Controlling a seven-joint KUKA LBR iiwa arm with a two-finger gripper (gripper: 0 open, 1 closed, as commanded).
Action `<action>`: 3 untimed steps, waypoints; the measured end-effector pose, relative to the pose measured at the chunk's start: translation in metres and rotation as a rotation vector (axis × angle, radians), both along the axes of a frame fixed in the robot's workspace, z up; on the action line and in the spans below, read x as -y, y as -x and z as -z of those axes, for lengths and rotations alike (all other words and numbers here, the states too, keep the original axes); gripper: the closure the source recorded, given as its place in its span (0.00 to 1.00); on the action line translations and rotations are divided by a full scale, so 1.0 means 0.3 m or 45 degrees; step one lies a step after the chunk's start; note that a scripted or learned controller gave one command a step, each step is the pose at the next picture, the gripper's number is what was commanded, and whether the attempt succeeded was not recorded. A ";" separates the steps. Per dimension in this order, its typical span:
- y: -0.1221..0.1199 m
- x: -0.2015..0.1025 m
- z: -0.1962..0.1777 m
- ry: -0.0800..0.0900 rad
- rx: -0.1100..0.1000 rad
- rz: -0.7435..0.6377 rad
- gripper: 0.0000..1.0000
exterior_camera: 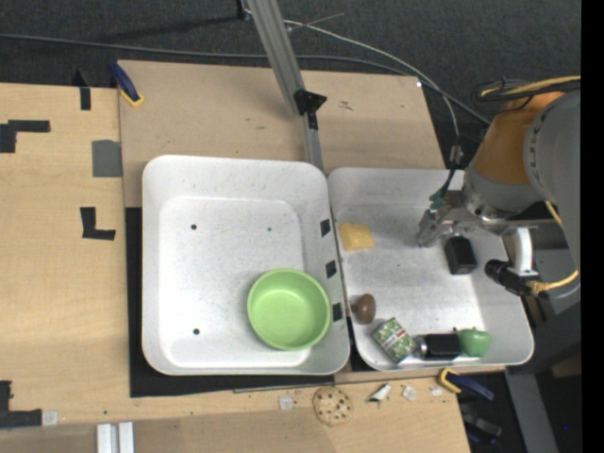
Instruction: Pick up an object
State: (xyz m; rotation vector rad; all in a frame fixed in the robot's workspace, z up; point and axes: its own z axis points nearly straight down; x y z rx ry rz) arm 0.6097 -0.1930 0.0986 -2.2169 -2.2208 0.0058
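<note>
On the table (217,102), nearest the front edge, lies one round speckled cookie (329,406) and a few small white scraps (392,393) beside it. They are outside the bins.

There are two white bins side by side. The left bin (189,187) has one thing in it: a green bowl (288,309), sitting upright in its near right corner.

The right bin (396,192) has four loose things. Along its near wall lies one black bottle with a green cap (455,344), on its side. Just left of it, close enough that they may touch, is one small green printed packet (394,339). A little farther back and left is one small brown ball-shaped thing (363,306), close to the left wall. Farther back still is one flat yellow piece, like a sponge (356,237), also near the left wall. These four lie apart from the arm, with bare bin floor between.

The tool (444,226) is over the far right part of the right bin, pointing down. The fingers look spread a little, and nothing is between them. A small black block (460,254) on the arm sits just beside it. The grey arm with the orange band (505,144) comes in from the right.

Behind the bins, one grey metal pole (274,41) slants up and away.
</note>
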 end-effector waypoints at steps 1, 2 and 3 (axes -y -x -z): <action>-0.025 -0.015 -0.206 0.000 0.011 0.000 1.00; -0.030 -0.016 -0.349 0.000 0.010 0.000 1.00; -0.034 -0.018 -0.531 0.000 0.013 0.000 1.00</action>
